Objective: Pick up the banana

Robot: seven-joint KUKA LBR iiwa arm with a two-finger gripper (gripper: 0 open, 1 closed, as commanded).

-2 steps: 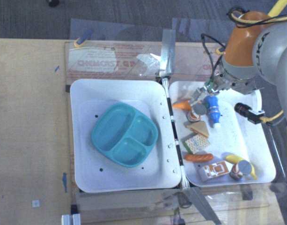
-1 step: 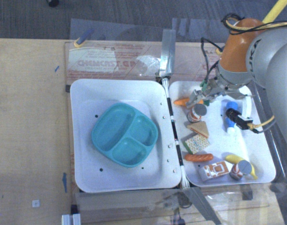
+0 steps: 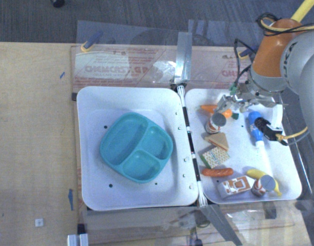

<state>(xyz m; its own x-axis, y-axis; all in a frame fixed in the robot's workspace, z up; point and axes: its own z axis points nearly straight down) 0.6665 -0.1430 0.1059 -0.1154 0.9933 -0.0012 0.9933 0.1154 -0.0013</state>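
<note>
The banana (image 3: 255,173) is yellow and lies near the front right corner of the right bin (image 3: 285,160). A small brown can (image 3: 263,184) rests against or over its right half, hiding part of it. My gripper (image 3: 232,102) hangs below the orange-banded wrist over the back of the right bin, far behind the banana. It sits just above a round tin (image 3: 216,123) and beside an orange carrot (image 3: 208,107). Nothing from the bin can be seen in the gripper.
The right bin also holds a blue bottle (image 3: 256,126), a bread wedge (image 3: 218,140), a checked cracker (image 3: 214,157), a red sausage (image 3: 217,172) and a small carton (image 3: 234,186). A teal divided plate (image 3: 137,146) lies in the left bin (image 3: 90,137).
</note>
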